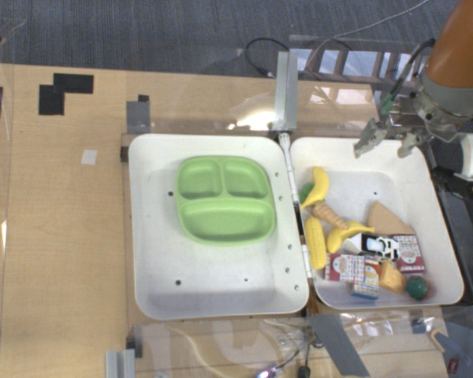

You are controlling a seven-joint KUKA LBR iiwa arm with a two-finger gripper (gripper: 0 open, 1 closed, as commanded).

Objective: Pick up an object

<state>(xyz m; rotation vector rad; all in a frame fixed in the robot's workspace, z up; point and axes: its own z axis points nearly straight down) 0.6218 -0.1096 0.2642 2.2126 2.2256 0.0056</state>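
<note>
The hand point(386, 138) hangs over the upper edge of the right shallow white bin point(445, 235), at about one o'clock in the view, its two fingers spread apart with nothing between them. Below it, toward five o'clock, the bin holds a heap of toy food: a yellow plastic banana point(318, 186), a yellow corn cob point(316, 242), a tan wedge point(388, 219), small printed cartons point(355, 270) and a green ball point(416, 288). The left white bin point(154, 235) carries a light green divided plastic tray point(224, 199). Both bins rest on the pale wooden surface point(55, 227).
</note>
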